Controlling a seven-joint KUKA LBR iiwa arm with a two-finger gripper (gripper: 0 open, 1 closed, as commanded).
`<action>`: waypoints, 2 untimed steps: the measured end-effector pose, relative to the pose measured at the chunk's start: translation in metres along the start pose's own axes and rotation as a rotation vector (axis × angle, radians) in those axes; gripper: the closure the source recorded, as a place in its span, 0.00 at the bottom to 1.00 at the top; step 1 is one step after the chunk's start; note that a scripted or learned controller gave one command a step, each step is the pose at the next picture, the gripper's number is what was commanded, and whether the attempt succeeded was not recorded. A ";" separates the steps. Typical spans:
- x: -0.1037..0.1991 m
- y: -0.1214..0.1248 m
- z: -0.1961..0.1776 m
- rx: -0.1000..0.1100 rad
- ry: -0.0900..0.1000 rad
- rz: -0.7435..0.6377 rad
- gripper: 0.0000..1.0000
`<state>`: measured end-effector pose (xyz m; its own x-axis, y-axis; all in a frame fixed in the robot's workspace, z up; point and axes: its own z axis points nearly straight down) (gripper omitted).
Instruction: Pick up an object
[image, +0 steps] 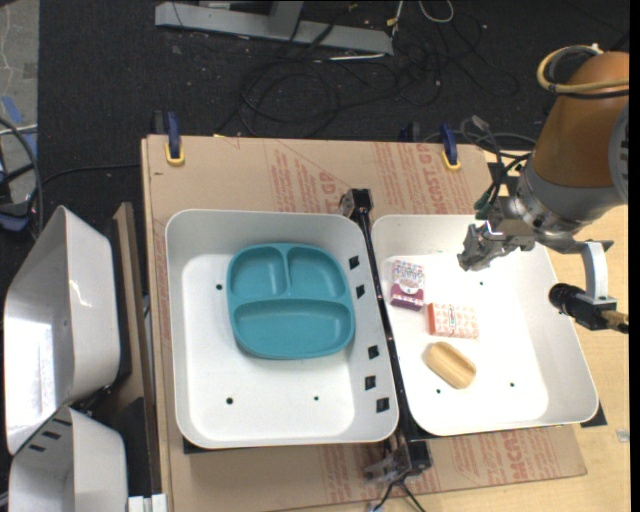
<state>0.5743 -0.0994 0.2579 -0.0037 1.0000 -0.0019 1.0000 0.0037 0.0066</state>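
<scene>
Gripper (478, 248) over right bin (565, 340), grip state unreadable
You see it at one o'clock from the candy pack (407, 283), apart, likely staging a descent

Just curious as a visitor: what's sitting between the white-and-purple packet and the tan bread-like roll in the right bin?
In the camera view, a small red-and-white packet lies between the white-and-purple packet and the tan bread-like roll.

Two smooth, slightly glossy white plastic bins (200, 330) sit on a matt brown cardboard sheet (300, 165), one holding a smooth teal plastic divided plate (291, 300), the other a glossy printed wrapper packet (407, 283), a red-and-white packet (453, 320) and a smooth tan bread-like roll (450, 364).
</scene>
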 end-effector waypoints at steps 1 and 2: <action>0.041 -0.011 0.007 0.009 0.003 -0.003 1.00; 0.092 -0.023 0.003 0.008 0.004 -0.004 1.00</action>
<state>0.5514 -0.0071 0.2549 -0.0081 1.0000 0.0020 1.0000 0.0081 -0.0013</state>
